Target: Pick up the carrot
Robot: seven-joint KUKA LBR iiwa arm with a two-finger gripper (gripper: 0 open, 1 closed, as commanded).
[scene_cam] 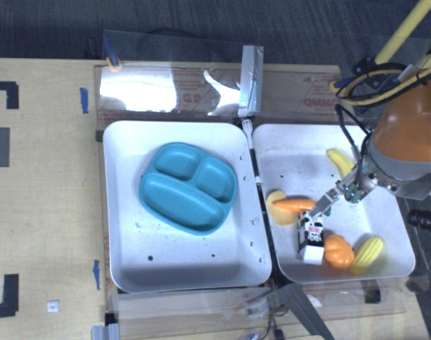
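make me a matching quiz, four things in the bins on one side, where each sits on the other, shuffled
Things:
1. blue divided plate
2. carrot
3. banana
4. corn cob

Places:
A. right bin, front right corner
B. left bin, middle
C. right bin, near its left wall, by the gripper
D. right bin, toward the back

Pairs: 1-B, 2-C, 3-D, 4-A

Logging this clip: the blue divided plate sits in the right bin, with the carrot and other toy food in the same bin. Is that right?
Not quite. The camera view shows the blue divided plate in the left bin; the carrot and other toy food lie in the right bin.
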